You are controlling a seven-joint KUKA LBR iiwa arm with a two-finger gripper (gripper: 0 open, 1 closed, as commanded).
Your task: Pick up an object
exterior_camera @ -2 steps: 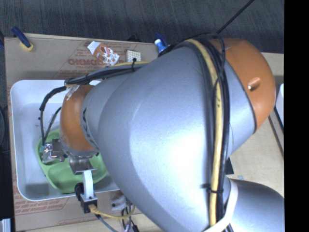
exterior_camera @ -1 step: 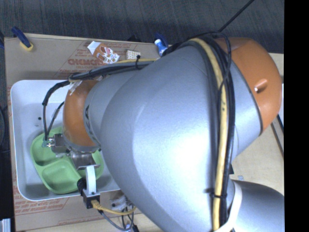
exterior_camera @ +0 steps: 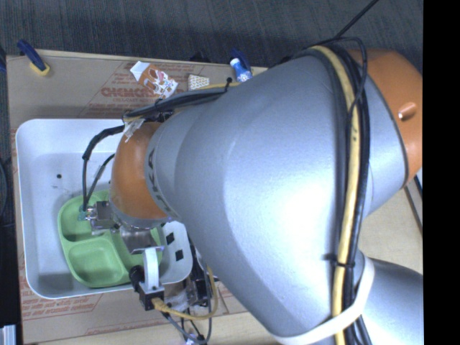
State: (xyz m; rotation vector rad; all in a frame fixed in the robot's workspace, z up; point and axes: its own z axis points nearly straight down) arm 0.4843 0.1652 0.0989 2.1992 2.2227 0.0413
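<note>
A light green divided tray [exterior_camera: 90, 254] lies in the left white bin [exterior_camera: 36, 192], near the bin's front right part. The grey arm with its orange band reaches down over the tray's right side. My gripper [exterior_camera: 108, 218] sits low above the tray's upper compartment, mostly hidden by the wrist. Whether anything is between its fingers cannot be seen.
The arm's big grey body covers the right bin and most of the bench. A small printed packet [exterior_camera: 154, 80] and a blue clamp [exterior_camera: 241, 67] sit on the cardboard behind the bins. Another blue and yellow clamp [exterior_camera: 32, 56] is at the back left corner.
</note>
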